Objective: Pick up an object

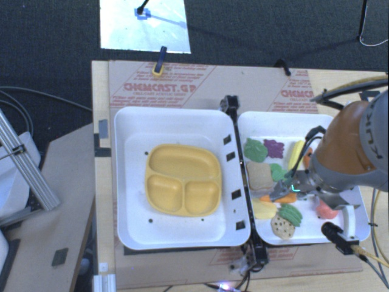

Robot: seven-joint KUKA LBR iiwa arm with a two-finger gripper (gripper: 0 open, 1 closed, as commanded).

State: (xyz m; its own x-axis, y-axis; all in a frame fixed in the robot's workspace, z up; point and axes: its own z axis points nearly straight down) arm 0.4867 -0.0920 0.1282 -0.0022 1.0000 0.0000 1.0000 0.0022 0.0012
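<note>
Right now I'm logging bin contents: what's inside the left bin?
The left bin holds one yellow divided tray, its three compartments bare. Whatever lies under the tray is covered.

much of the right bin (261, 121) and its toys under the arm (349, 145)
</note>
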